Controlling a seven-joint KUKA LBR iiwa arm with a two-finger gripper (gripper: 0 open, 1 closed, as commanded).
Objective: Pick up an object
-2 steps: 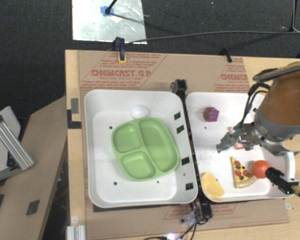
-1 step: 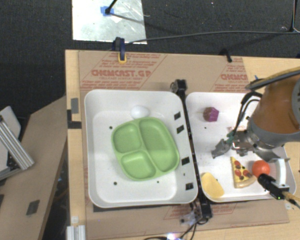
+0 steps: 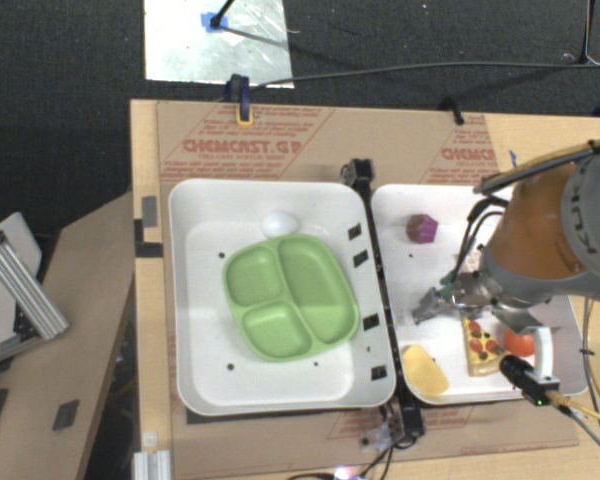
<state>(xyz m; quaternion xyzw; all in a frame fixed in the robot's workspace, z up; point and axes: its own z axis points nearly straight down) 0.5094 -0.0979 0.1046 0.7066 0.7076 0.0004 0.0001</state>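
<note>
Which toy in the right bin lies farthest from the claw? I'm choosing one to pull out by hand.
The purple block, alone near the bin's far wall. The pizza slice and yellow piece lie nearer the claw.

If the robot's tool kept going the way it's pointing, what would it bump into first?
The tool points left across the right bin. Its path looks free up to that bin's left wall, though height is hard to judge. The yellow piece sits nearer the camera, probably missed.
</note>
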